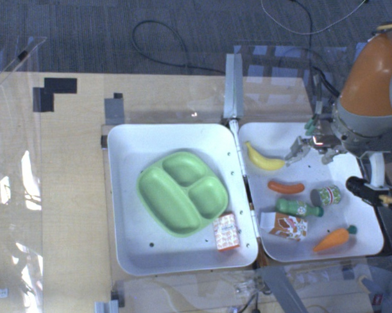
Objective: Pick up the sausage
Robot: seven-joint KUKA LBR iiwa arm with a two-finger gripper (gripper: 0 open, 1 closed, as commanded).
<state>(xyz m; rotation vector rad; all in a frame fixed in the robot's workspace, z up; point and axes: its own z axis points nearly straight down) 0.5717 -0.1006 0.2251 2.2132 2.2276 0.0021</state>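
The claw is hanging open and empty over the right bin, with the sausage lying below and slightly left of it, beneath the banana. A clean pick likely means dropping squarely over its middle, clearing the green bottle just below

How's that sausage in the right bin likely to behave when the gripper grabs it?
The sausage looks small, smooth and rounded, so it may roll or slip sideways. It seems a light toy, probably easy to lift. The green bottle lies close beside it, so it could get nudged.
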